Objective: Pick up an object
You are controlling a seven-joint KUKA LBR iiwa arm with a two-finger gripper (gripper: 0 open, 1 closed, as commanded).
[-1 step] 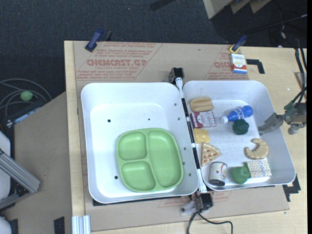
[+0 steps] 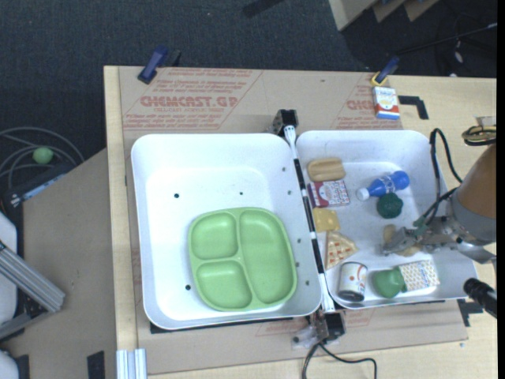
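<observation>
My arm is cut off at the frame's 3 o'clock edge. My pincer (image 2: 404,242) reaches into the right bin (image 2: 418,142), its tips blurred against a small tan thing (image 2: 390,234); whether they are apart or clamped I cannot tell. Around it: a dark green ball (image 2: 389,206) and blue bottle (image 2: 383,185) at 12 o'clock, a patterned packet (image 2: 418,274) and green cup (image 2: 386,283) at 6, a can (image 2: 352,280) at 7, a pizza slice (image 2: 339,250) at 9. A bun (image 2: 326,169) and red packet (image 2: 329,193) lie at 10. The left bin (image 2: 158,164) holds a green divided plate (image 2: 241,257).
</observation>
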